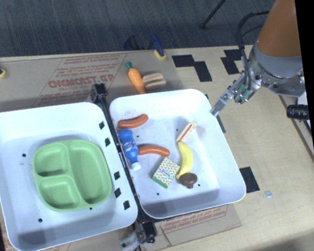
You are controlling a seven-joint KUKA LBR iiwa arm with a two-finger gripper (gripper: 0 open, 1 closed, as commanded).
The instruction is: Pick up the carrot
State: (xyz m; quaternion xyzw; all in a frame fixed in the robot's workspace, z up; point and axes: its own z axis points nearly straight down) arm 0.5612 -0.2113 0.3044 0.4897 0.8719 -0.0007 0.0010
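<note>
Behind the right bin (pixel 224 159) lies a small orange, green-topped carrot (pixel 135 79); tool (pixel 226 100) state unclear.

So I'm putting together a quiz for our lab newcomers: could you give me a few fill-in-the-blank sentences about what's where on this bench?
1. The carrot lies on the bench outside both bins, beside a small hot dog bun, behind the ____ bin.
2. The green divided plate sits in the ____ bin.
3. The gripper is beyond the right bin's ____ edge.
4. The banana lies in the same bin as two ____.

Missing words: right; left; right; sausages
</note>
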